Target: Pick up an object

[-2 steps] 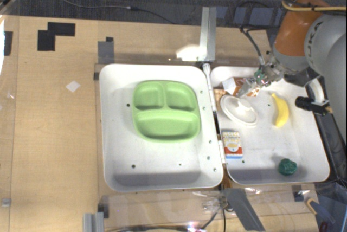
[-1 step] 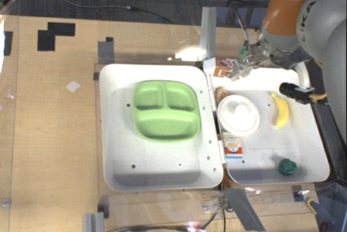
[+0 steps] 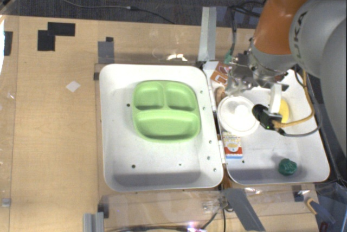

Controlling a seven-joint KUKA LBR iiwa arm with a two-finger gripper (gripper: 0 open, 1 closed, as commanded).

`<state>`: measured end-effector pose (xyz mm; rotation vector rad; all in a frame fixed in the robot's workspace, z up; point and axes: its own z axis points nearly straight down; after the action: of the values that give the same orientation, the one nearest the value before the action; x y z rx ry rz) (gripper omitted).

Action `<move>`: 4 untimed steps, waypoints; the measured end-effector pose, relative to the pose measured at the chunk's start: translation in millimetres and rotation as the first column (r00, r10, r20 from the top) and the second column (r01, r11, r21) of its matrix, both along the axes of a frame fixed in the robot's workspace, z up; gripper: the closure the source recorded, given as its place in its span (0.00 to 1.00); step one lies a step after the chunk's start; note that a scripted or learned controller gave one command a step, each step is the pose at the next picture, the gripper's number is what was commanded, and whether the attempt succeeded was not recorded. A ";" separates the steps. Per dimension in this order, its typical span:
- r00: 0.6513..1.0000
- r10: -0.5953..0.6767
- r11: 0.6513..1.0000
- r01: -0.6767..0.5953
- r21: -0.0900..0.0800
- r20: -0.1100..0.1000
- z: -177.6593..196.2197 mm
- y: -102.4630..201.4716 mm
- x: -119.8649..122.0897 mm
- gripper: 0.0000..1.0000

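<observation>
White round bowl sits upright in the right bin, close to the wall this bin shares with the left bin. Of all the loose things it lies nearest the gripper, so it is the likely target of the pick.

The grey arm, with its orange band, reaches in from the right and points the gripper down over the upper left part of the right bin, just above the bowl's far rim. That position suits a descent onto the rim, judging from the pose alone. Nothing can be seen held in the gripper, and whether it is spread or closed cannot be told, because the wrist hardware hides it.

Other things share the right bin:
- A small printed carton lies flat just below the bowl, against the same wall.
- A brown packet is wedged in the upper left corner beside the gripper.
- A yellow object lies to the right of the bowl, partly hidden.
- A dark green lumpy object rests well apart, near the lower right corner.

The left bin holds a green divided plate, lying flat in its middle, far from the gripper.

The crowding along the wall could hinder a clean grasp.
</observation>
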<state>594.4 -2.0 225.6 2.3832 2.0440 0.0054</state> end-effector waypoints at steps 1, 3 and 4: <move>0.954 -0.299 0.954 0.299 -0.001 -0.002 26.4 9.4 1.2 1.00; 0.996 0.090 0.996 -0.090 -0.002 0.001 44.2 -36.7 19.6 1.00; 0.972 -0.235 0.972 0.235 0.000 -0.001 60.6 -34.6 -36.9 1.00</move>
<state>557.5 -36.5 286.2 2.6086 1.7478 0.0041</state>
